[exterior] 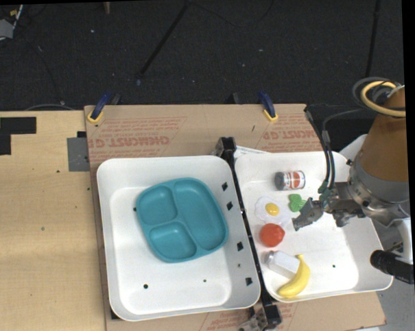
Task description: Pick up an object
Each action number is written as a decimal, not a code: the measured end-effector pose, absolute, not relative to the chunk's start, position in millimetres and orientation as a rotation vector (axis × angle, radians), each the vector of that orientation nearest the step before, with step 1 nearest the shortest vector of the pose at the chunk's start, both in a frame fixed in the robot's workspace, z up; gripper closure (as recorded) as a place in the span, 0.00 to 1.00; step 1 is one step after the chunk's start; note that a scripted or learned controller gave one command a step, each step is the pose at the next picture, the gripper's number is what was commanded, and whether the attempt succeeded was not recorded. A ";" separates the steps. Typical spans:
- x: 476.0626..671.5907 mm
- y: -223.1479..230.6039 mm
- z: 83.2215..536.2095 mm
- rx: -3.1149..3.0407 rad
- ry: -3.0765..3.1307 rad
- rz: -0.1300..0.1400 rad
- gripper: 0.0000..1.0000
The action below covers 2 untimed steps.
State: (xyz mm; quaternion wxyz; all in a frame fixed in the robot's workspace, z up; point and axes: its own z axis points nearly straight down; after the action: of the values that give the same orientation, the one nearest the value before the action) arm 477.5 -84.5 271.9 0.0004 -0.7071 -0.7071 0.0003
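Floor: dark, almost black carpet [189, 49] across the top of the view, with thin cables lying over it.
Bench: light wood-grain surface [39, 237] on the left, with black rectangular marks [10, 132] near its upper left.
Cardboard sheet: brown, printed with red lettering [134, 138], lying under the bins.
Clamps: two blue-and-yellow clamps [268, 107] grip the cardboard's far edge.
Light: even, bright, soft shadows.

Cardboard sheet [134, 134]: upside-down red print "CHEMCAST GP".
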 end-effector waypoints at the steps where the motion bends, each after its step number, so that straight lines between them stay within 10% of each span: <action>1: 477.6 -85.0 281.7 -2.222 -2.220 0.001 1.00; 2: 476.2 -21.4 399.2 -2.220 -2.231 -0.012 1.00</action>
State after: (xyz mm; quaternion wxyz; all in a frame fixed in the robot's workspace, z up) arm 476.2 -21.4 399.2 -0.0028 -0.7053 -0.7089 -0.0040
